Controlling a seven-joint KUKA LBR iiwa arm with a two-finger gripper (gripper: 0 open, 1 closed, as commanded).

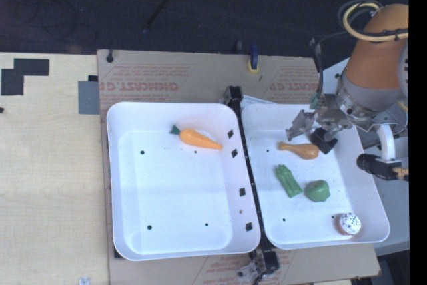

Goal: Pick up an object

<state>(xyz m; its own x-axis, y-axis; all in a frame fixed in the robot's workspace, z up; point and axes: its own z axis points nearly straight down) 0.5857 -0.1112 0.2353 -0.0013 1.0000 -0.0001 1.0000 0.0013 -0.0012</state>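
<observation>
In the right bin (373, 207) lie a tan drumstick-shaped piece (299, 150), a green pickle-like piece (287, 181), a round green piece (317, 191) and a small white and red piece (347, 224) near the front right corner. An orange carrot (196, 138) with a green top rests in the left bin (167, 237). My gripper (313, 130) hangs at the back of the right bin, just above and behind the drumstick piece. Its fingers look spread, one to the left and one to the right, with nothing between them.
A black clamp strip (240, 163) runs between the two bins. Both bins sit on a brown cardboard sheet (173, 77) on a pale wooden bench (47, 177). The arm's orange band (380, 57) fills the upper right.
</observation>
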